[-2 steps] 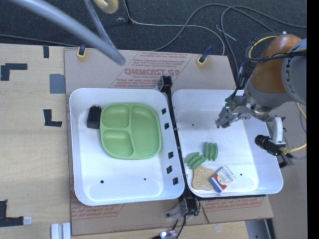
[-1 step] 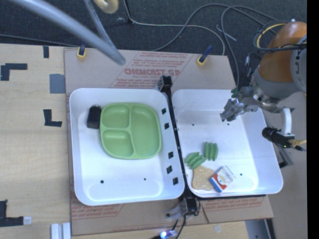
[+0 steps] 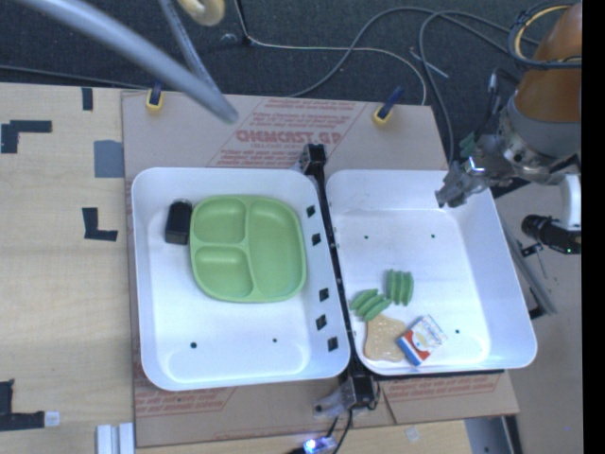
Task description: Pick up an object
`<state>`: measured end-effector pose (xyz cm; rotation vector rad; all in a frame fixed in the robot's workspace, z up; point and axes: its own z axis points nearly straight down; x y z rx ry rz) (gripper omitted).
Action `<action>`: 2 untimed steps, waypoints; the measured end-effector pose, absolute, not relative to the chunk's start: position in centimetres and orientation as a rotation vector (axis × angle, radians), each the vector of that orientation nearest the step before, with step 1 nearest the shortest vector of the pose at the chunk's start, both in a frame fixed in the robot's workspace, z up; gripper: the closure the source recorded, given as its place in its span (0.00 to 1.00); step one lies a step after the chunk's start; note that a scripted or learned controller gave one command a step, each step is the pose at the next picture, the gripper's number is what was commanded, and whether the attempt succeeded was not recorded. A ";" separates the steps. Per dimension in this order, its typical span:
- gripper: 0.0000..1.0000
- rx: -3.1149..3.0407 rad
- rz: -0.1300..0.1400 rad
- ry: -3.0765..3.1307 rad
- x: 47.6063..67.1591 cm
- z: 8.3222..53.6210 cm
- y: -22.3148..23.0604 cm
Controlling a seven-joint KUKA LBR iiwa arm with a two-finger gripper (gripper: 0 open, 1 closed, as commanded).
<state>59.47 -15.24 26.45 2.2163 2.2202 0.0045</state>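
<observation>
Your easiest grabs are all bunched in the near part of the right bin [image 3: 492, 253]: two green bean pieces [image 3: 398, 287] and [image 3: 369, 303], a tan cookie-looking thing [image 3: 383, 339], and a small red-white-blue packet [image 3: 421, 339] touching it. The gripper [image 3: 456, 189] sits up at that bin's far right corner, well apart from them, nothing in it; can't tell how wide it's set. I'd go for the upper green piece since it has space around it. The left bin's green divided plate [image 3: 249, 249] and black block [image 3: 178, 222] look trickier.
</observation>
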 end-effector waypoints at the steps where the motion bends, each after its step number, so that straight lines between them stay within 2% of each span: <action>1: 1.00 2.215 0.001 2.229 59.9 26.7 -9.6; 2: 1.00 2.215 0.000 2.230 59.4 26.9 -3.8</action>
